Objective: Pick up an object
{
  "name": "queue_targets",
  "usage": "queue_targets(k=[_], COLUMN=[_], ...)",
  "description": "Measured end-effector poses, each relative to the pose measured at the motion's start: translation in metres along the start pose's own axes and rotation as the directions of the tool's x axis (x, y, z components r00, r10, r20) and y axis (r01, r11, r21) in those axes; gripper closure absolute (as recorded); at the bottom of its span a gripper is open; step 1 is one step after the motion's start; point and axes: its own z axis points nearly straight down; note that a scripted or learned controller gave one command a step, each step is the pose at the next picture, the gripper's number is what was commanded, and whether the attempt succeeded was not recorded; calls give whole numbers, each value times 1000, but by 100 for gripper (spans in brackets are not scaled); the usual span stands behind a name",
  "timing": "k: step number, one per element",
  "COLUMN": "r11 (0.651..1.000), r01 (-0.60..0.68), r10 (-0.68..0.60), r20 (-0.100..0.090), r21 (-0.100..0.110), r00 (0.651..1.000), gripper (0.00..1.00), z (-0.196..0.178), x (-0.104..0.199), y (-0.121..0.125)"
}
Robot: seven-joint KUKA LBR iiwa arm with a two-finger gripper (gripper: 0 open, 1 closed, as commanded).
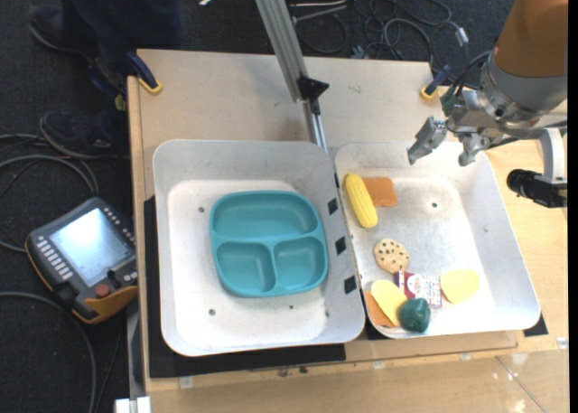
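Across the right bin (506, 248), my gripper (447, 142) hangs spread and holding nothing over the far rim, with the corn cob (361, 201) nearest, down-left, lengthwise toward me.

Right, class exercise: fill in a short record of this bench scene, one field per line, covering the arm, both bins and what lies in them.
arm: grey with orange band, entering from the right
end effector: above the far edge of the right bin, fingers apart, nothing between them
left bin: holds a teal divided plate
right bin: holds toy foods
far items: corn cob lying against an orange piece
middle item: cookie
near items: yellow pieces, small packet, dark green piece
task state: nothing picked up yet
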Motion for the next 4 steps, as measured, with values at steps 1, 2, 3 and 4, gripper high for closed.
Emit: queue_targets(k=[1,2,3,4], r11=[1000,1000,1000,1000], r01=[0,-3,-3,-4], r10=[0,3,3,4], r20=[0,0,0,0], r21=[0,5,6,6], r00=[1000,1000,1000,1000], gripper=[0,0,0,0], z=[0,61,111,162], x=[0,-2,6,-2], y=[0,7,0,-8])
